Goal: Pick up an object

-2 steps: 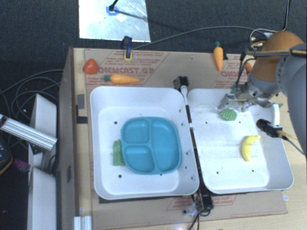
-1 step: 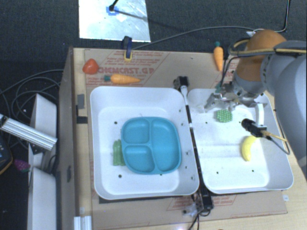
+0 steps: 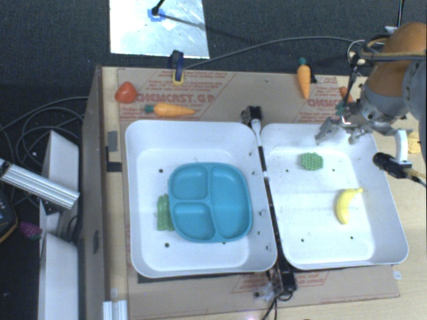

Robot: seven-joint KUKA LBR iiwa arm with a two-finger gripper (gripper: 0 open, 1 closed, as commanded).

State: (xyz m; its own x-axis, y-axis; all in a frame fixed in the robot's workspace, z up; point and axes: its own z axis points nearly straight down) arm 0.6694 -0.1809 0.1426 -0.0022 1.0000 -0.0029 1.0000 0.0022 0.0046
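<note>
Yellow banana (image 3: 345, 204) and green cluster (image 3: 311, 160) lie below the open, empty hand (image 3: 341, 130), which should descend squarely over one.

Dark speckled carpet floor (image 3: 53, 39) surrounds a brown cardboard-topped bench (image 3: 220, 89) printed with red lettering. A shiny metallic sheet (image 3: 159, 19) lies on the floor beyond it. Black cables (image 3: 37, 135) loop at left, beside a white box (image 3: 60, 199) and a silver bar (image 3: 40, 184).
</note>
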